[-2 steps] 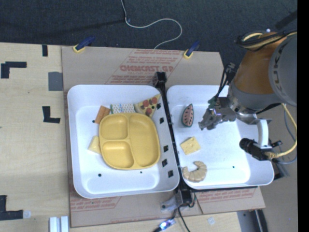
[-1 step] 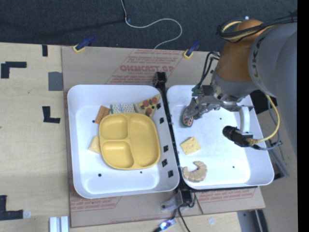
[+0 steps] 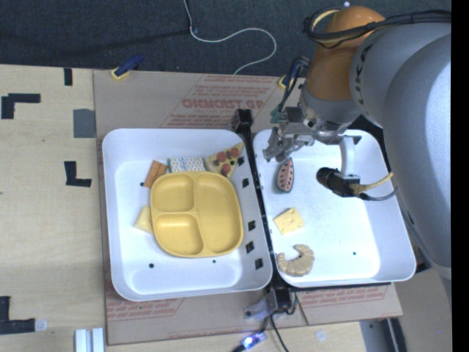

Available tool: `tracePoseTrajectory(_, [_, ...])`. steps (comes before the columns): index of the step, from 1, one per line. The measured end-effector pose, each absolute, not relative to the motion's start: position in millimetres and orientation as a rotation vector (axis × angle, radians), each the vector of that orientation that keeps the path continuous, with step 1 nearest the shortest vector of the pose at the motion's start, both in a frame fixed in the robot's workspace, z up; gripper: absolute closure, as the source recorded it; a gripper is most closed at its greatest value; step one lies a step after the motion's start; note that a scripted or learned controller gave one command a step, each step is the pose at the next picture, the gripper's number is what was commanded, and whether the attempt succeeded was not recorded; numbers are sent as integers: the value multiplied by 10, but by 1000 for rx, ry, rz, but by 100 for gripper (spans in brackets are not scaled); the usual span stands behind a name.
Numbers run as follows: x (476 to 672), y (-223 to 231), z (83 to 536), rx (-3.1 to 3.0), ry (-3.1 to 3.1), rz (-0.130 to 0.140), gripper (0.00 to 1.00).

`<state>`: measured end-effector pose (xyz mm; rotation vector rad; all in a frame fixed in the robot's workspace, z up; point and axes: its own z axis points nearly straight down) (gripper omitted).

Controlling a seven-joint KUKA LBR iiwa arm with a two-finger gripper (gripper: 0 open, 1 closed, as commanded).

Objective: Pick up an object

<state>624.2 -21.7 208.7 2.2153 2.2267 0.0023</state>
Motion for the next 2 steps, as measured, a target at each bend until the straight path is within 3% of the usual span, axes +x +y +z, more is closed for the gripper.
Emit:
tracePoseTrajectory(1, [6458, -39, 2186, 2217, 2226, 2, 100])
tracePoseTrajectory(2, [6543, -223, 2225, 2221, 2220, -2, 100])
